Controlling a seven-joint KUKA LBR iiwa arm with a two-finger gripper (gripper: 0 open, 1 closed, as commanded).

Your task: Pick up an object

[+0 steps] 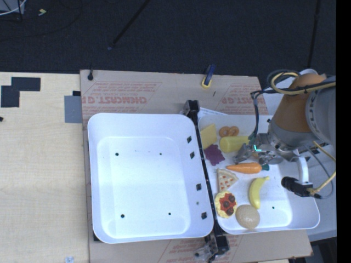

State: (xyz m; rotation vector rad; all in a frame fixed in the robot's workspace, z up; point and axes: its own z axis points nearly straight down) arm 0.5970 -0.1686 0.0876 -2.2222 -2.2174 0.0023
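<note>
Hovering just above an orange toy carrot (245, 168) with green tip, lying sideways in the right bin (285, 215), between yellow block (233, 143) and banana (256, 191): gripper (253, 156), finger state unclear.

This looks like a robotics lab. Two white bins (143, 179) sit on a printed cardboard sheet (164, 92) over a pale wooden tabletop (38, 163). Right of the bins stands a grey arm (307, 114) trailing cables, and beyond the cardboard loose cables (16, 4) lie on dark carpet (164, 26).
</note>
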